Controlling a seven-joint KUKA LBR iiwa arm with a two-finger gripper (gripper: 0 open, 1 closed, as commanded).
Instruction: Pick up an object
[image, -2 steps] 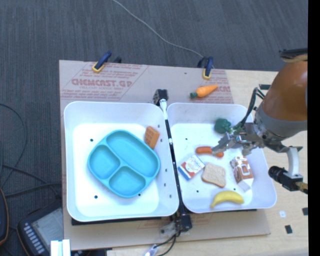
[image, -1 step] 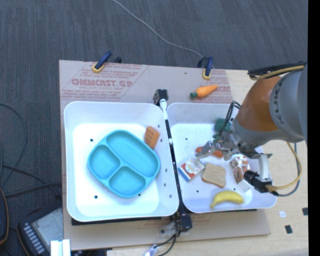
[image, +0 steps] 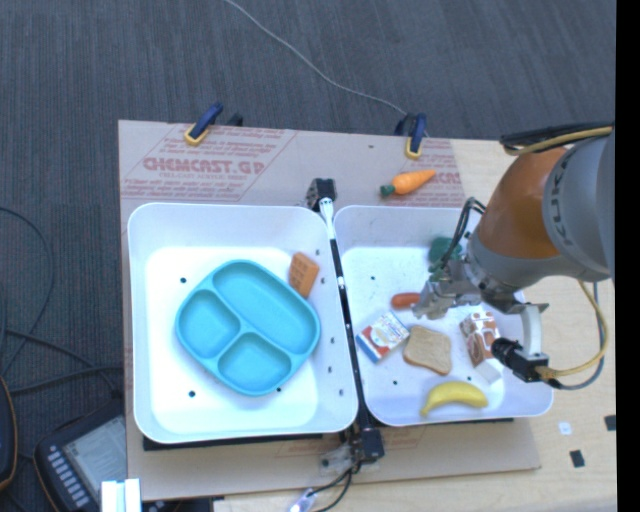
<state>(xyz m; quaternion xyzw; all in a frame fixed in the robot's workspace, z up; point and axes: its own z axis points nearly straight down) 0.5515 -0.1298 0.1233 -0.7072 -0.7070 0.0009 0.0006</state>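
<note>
From the camera above the bench, my arm (image: 545, 215) reaches in from the right over the right bin (image: 385, 235), grey with its orange band showing above the wrist. My hand (image: 437, 298) hangs low over the middle of that bin, and I cannot tell how it is set or whether anything is in it.

Just to the left of my hand lies a small red-orange piece (image: 405, 299); whether my hand touches it I cannot tell. Just beyond the hand, toward the bin's far wall, a green item (image: 440, 247) peeks out beside my wrist. Nearer the camera, a slice of bread (image: 429, 350) lies flat, with a small red, white and blue carton (image: 382, 336) just to its left and a brown-and-white packet (image: 478, 336) to its right. A banana (image: 454, 397) rests near the bin's front edge.

The left bin (image: 150, 300) holds a blue divided plate (image: 247, 326), with an orange block (image: 304, 273) just beside the plate's far right rim. A toy carrot (image: 409, 183) lies on the cardboard (image: 200, 165) behind the right bin, outside both bins, near a clamp (image: 414, 134).
</note>
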